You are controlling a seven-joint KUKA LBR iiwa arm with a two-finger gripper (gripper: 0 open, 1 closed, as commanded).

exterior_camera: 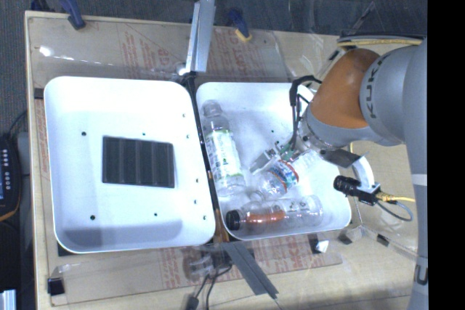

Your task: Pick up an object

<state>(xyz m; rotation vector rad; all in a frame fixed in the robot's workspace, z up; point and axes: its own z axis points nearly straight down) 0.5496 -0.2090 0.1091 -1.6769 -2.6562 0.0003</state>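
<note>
In the right bin (247, 102) lie three clear plastic bottles. One with a white label (220, 147) lies along the bin's left wall. A second with a black cap and orange-brown contents (272, 215) rests along the front wall. A small crumpled one with a red and blue label (280, 178) sits in the middle. My gripper (278, 156) is down inside the bin, just above the crumpled bottle, hanging from the grey arm with its orange band (341, 94). Its fingertips are too small and cluttered to read.
The left bin (73, 105) holds a dark ribbed rectangular panel (138, 161). A metal divider bar (198, 36) rises between the bins at the back. Blue clamps (71, 9) grip the bench's far edge. Cables and a black connector (349, 186) hang by the right bin's right rim.
</note>
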